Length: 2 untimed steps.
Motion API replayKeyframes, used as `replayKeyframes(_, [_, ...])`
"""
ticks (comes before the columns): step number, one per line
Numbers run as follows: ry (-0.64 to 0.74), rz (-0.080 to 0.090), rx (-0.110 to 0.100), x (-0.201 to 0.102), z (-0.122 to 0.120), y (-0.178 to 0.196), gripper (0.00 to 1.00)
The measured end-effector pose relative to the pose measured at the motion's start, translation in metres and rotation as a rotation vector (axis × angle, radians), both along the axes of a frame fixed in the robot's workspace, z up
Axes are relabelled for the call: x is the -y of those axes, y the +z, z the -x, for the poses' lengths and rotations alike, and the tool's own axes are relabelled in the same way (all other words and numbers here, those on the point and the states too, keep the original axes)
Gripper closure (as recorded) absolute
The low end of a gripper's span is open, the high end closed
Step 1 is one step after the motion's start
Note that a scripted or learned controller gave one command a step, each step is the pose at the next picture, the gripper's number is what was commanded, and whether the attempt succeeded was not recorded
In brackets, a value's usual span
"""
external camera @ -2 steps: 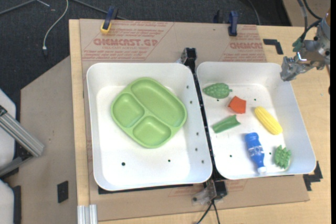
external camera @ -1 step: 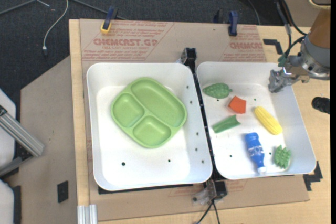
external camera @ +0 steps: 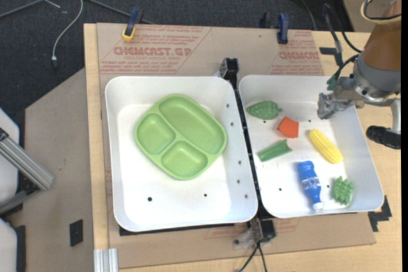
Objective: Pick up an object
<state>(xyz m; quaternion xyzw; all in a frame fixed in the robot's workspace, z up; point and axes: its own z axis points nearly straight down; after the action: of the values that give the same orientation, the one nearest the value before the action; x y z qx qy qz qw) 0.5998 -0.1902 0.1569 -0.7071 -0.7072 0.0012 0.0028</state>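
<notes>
**Operator:** Where did the end effector stand, and why there?

**Manual:** You saw the grey two-finger metal gripper poised over the shallow white plastic right bin, near its far right corner. Take the small orange plastic block as your landmark: the gripper stood to its right and slightly beyond, apart from it. Whether the gripper was apart or together, you could not tell. Nothing showed between them. This placement probably suited a descent onto a nearby item.

**Operator:** Where were the candidate objects?

**Manual:** All lay loose in that bin, spaced apart, which should have left room for a grasp. The ribbed yellow plastic corn cob lay right of the block and nearer the camera. The knobbly green leafy toy lay left of the block, the smooth green pea pod just below-left. The blue plastic bottle and the spiky green toy lay further below.

**Operator:** And the other bin?

**Manual:** Left of the block, the shallow white plastic left bin held a glossy green three-compartment tray.
</notes>
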Motion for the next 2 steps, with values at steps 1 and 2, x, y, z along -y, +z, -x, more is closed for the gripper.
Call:
replayKeyframes(1, [0.0, 0.0, 0.001, 0.003, -0.001, -0.043, 0.0])
replayKeyframes(2, [0.0, 0.002, 0.007, 0.003, -0.003, -0.028, 1.0])
